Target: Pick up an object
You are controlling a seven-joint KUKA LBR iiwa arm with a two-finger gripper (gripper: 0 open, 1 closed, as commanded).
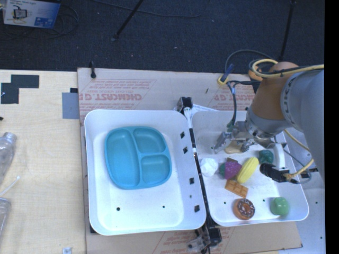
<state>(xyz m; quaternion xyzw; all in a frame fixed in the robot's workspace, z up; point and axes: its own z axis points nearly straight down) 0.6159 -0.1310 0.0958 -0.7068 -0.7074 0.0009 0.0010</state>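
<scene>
The scene is lit evenly and fairly brightly from above. The two white bins (143,216) are rendered almost overexposed, with little surface detail kept. Only soft, faint shadows are cast beneath the blue tray (139,156) and the small toys. The dark floor (159,30) at the top is left dim and grainy. Overall sharpness is low, and fine edges are softened by compression. The grey arm (304,105) is slightly blurred.

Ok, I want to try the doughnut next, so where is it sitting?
The doughnut lies in the right bin near its front edge, just below the orange waffle piece and left of the green ball.
</scene>
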